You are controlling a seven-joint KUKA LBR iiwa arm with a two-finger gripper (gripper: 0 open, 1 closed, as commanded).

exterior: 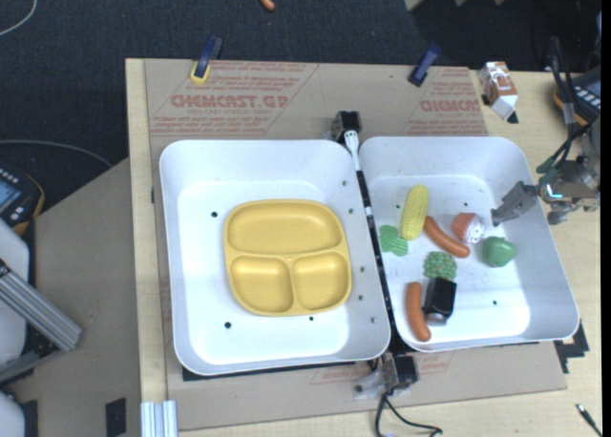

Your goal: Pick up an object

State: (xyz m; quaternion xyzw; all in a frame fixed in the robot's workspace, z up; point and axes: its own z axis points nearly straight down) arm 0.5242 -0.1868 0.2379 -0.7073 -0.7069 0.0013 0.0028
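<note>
Camera view: two shallow white bins sat side by side on a cardboard-covered bench. The left bin (191, 311) held a yellow three-compartment plate (286, 256) near its centre. The right bin (549, 297) held the toy foods: a corn cob (414, 212), a green leafy piece (392, 240) just beside it, an orange sausage (446, 237), a small red-and-white piece (467, 227), a green round fruit (497, 252), a broccoli floret (439, 264), a black block (439, 298) and a second sausage (414, 311) touching that block. The gripper (516, 201) hung at the right bin's right rim (near the red-and-white piece); whether it was spread or pressed together could not be told, and nothing was seen in its grasp.
</note>
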